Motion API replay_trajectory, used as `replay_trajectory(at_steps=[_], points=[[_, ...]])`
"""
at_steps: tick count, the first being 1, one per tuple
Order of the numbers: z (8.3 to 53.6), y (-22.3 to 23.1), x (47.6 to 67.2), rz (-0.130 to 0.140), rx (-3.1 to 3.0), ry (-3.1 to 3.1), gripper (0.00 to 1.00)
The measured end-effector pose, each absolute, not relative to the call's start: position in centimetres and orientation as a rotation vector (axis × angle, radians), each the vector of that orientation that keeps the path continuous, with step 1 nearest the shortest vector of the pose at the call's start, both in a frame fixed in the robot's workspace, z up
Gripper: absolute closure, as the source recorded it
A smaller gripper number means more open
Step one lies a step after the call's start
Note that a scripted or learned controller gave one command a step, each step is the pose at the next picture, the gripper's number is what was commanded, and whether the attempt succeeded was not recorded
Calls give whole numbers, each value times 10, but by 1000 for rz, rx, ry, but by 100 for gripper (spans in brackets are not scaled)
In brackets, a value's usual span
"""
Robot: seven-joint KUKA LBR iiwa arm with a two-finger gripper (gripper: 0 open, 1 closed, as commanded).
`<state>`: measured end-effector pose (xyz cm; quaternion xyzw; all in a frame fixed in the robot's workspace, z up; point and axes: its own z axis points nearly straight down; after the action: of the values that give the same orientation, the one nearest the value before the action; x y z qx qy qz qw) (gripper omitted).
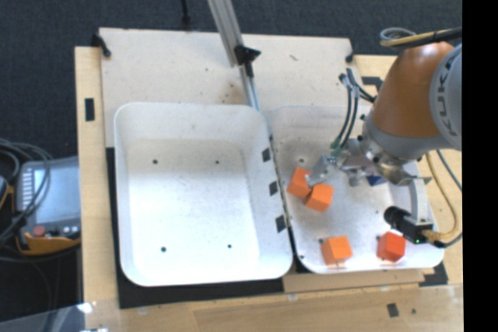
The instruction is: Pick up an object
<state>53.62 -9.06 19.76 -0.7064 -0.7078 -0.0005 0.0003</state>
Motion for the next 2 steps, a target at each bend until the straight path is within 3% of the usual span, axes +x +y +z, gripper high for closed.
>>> replay_trajectory(at_steps=[1,2], points=[[198,-91,536,-3,-2225,-2219,0],[148,-103,535,7,-2222,-2217,0]])
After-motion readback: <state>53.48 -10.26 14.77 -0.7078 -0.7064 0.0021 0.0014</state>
